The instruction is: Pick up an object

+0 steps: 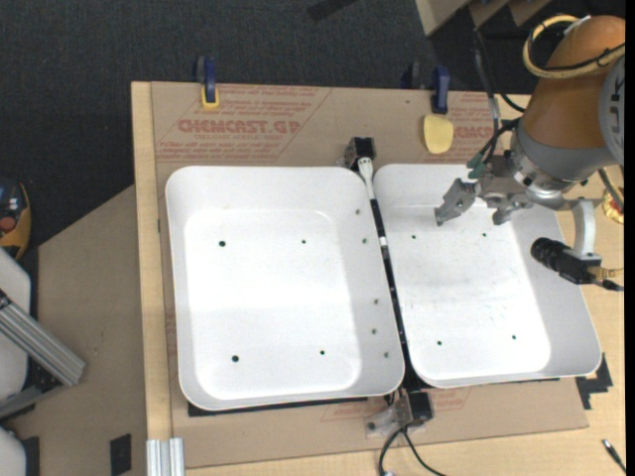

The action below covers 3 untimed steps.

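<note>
Dark carpet around a cardboard-covered tabletop (149,266). Left bin (198,196) sits well left of the end effector (476,206), black divider strip (382,256) between the bins. End effector hovers over right bin (556,355), fingers spread wide, holding nothing. Yellow piece (438,133) just behind-left of it, outside the bin.

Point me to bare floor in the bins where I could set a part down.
Left bin: floor bare wall to wall. Right bin: its front half is bare, between the centre divider and the right rim. Crowded at its back right, where the gripper and arm hang.
</note>
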Each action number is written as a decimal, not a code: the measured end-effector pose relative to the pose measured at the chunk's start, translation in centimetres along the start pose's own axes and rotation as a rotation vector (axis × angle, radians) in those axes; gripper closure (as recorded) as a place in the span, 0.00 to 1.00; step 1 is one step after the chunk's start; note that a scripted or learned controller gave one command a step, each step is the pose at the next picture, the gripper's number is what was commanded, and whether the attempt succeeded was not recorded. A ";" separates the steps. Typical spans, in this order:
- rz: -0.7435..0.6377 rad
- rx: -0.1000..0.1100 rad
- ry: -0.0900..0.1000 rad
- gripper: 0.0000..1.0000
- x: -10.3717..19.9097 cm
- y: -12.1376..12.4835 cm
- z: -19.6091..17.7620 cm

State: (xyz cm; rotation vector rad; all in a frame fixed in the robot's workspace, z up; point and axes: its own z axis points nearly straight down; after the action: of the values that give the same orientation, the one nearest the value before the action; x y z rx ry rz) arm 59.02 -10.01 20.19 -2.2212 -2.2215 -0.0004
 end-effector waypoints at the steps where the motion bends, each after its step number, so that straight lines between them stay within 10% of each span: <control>1: -0.001 -0.003 0.000 1.00 0.0 0.1 -1.1; 2: -0.005 -0.015 0.000 1.00 3.8 -0.8 -12.5; 3: 0.006 -0.011 -0.006 1.00 -2.2 -0.9 -19.9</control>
State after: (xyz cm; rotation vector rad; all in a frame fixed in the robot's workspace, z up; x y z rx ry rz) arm 58.09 -12.21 40.11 -2.2358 -2.2237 -0.0068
